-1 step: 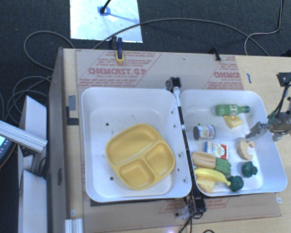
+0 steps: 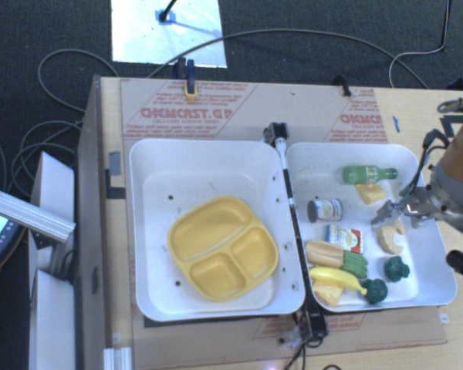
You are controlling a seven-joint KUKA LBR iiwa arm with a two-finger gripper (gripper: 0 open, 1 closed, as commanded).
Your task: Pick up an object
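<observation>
My gripper (image 2: pixel 399 213) hangs over the right side of the right bin (image 2: pixel 428 287), open, with nothing between its fingers. A pale bread-like piece (image 2: pixel 390 240) lies just below it and a yellow cheese wedge (image 2: pixel 370 193) just to its upper left. Also in this bin are a green bottle (image 2: pixel 368 174) at the back, a small can (image 2: pixel 325 210), a white and red carton (image 2: pixel 344 238), a bread roll (image 2: pixel 323 251), a banana (image 2: pixel 336 277), a green vegetable (image 2: pixel 356 264) and two broccoli pieces (image 2: pixel 396 268) (image 2: pixel 375 290).
The left bin (image 2: pixel 150 206) holds a yellow divided plate (image 2: pixel 224 249). A black divider clip (image 2: pixel 277 134) sits where the bins meet at the back. Cables run across the dark floor behind the bench.
</observation>
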